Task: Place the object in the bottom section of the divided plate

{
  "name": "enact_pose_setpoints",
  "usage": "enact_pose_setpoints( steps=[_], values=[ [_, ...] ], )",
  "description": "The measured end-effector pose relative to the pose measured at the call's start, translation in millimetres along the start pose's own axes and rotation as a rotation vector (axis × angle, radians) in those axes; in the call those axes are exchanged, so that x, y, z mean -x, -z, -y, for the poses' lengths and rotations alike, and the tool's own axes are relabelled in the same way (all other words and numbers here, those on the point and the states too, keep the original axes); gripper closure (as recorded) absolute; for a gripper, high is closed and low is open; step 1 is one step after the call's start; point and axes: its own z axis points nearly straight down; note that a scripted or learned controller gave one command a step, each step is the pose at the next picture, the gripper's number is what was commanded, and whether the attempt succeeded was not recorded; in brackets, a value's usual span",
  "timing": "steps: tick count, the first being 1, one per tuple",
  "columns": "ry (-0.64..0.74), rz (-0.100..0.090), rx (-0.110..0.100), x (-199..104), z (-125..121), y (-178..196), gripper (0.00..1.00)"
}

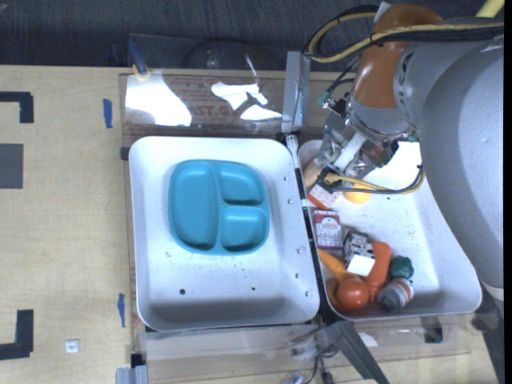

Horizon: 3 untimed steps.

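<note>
divided plate (218, 206) in left bin (152, 278), writing unreadable

Two white bins (152, 294), one divided plate (218, 206)

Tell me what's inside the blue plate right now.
Nothing is visible in the blue divided plate; all three sections look bare. It sits in the left bin, fully uncovered.

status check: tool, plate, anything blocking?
Tool low in right bin, over the clutter. Blue plate in left bin, all sections bare. Path to plate open.
</note>
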Motion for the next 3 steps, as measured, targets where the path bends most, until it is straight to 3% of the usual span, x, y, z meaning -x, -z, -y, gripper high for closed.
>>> enact_pose_setpoints(
  steps=[1,2,3],
  values=[
    [-0.353,0.000,0.000,-32.7,77.0,0.2,1.00],
    [-0.611,-0.006,0.006,1.4,70.1,62.6,1.00],
    [-0.626,-0.009,0.007,60.4,139.4,144.7,1.00]
  ],
)
